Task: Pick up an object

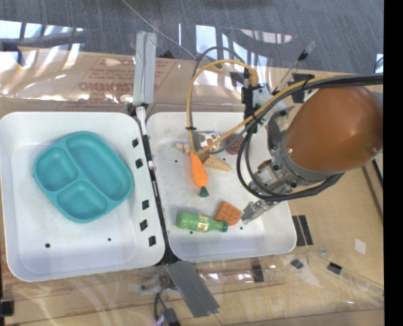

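The right bin [276, 240] holds an orange carrot [198, 172] with a green tip, a green bottle [200, 223] lying on its side, an orange waffle-like piece [228, 213], an ice-cream cone [215, 162] and a small item with a red-and-white label [206, 140]. My arm's orange band [334, 129] hangs over the bin's right side. The gripper [252, 211] sits low at the bin's right, just right of the waffle piece. Nothing is visibly between its fingers.
The left bin [18, 250] contains a teal divided plate [83, 175]. Yellow and black cables [215, 94] loop above the right bin's back half. A metal divider [144, 66] runs between the bins at the back.
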Motion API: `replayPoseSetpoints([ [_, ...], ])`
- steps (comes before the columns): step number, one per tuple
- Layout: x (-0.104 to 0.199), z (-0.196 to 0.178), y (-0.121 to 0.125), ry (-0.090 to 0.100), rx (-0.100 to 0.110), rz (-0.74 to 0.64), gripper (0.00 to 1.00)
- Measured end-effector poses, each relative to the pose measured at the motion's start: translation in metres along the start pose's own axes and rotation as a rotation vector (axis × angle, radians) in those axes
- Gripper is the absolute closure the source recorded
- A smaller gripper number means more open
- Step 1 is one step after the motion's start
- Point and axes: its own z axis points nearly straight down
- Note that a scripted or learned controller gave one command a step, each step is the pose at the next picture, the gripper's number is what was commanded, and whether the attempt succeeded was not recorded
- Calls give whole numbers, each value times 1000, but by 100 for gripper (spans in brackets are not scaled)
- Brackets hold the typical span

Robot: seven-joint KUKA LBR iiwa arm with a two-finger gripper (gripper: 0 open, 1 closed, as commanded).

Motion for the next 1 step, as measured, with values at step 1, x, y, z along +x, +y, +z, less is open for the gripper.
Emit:
replayPoseSetpoints([
  [1, 21, 25, 6, -2, -1, -529, 100],
])
